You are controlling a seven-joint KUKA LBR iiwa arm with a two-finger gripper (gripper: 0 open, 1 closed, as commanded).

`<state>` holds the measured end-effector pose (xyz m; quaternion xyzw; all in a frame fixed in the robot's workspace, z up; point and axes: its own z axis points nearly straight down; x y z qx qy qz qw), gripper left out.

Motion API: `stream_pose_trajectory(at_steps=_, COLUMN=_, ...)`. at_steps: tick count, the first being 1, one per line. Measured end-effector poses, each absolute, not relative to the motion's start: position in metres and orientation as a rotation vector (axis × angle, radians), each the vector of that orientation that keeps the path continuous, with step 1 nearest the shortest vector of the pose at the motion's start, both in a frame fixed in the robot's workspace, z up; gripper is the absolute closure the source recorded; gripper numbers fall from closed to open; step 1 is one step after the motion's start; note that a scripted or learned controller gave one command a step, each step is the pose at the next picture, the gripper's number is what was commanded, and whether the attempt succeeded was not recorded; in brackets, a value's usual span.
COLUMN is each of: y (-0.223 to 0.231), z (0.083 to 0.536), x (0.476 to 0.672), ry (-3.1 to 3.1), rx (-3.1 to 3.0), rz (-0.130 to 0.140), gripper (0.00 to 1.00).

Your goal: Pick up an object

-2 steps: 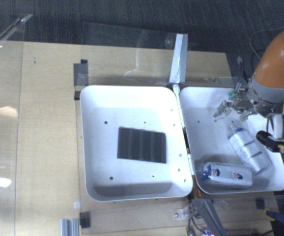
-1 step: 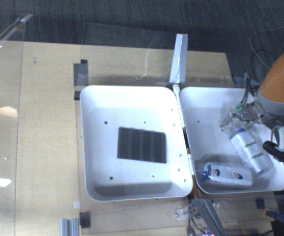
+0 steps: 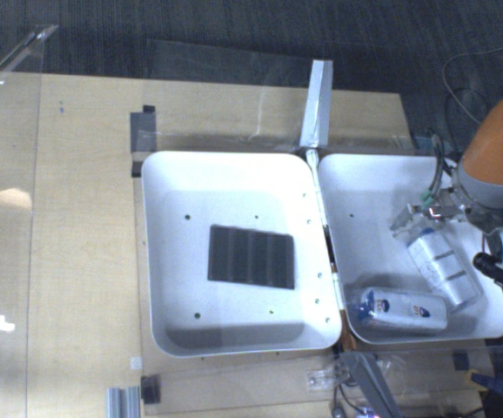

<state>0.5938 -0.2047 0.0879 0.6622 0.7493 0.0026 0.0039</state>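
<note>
Left bin: holding a dark ribbed mat, lying flat. Right bin: holding a white tube along the near wall and a clear bottle beside it. Arm reaching in above.

Both bins are white; the left one holds a black ribbed mat. The tube is white with a blue cap.

Arm in from right, orange band up top, wrist low; gripper angled left, fingers unclear.
</note>
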Motion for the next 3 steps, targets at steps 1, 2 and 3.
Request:
stream_pose_trajectory(at_steps=1, y=-0.204, z=0.087, x=0.637, ry=2.380, rx=2.038, rz=0.007, gripper=0.00)
stream_pose_trajectory(at_steps=2, y=-0.203, z=0.100, x=0.639, ry=2.381, rx=2.027, rz=0.011, gripper=1.00)
stream_pose_trajectory(at_steps=3, y=-0.203, z=0.100, x=0.639, ry=2.381, rx=2.027, rz=0.011, gripper=0.00)
